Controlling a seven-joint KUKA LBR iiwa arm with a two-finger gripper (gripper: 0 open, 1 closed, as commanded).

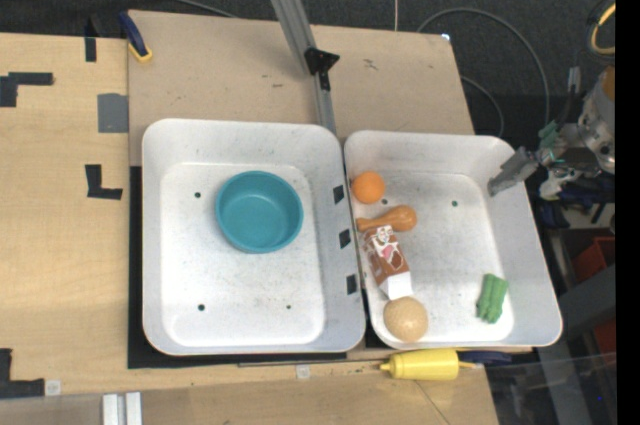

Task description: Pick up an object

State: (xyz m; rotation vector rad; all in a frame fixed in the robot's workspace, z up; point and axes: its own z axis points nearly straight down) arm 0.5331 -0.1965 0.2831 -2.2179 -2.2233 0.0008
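Five things lie in the right bin [450, 243]: an orange ball [368, 187] by its left wall, a brown bulb [395, 218] just below, a red packet [388, 258], a tan ball [405, 318] at the near left corner, and a green block [491, 298] towards the near right corner. My gripper [508, 173] hangs over the far right rim; whether it is open or closed I cannot tell. I judge the green block best: it sits apart, so I should drop straight over it, clear of the wall

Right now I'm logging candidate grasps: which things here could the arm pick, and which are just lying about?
Job:
orange ball
small gourd
snack packet
tan ball
green piece
teal bowl
gripper

Lying about:
yellow bottle
blue-yellow clamp
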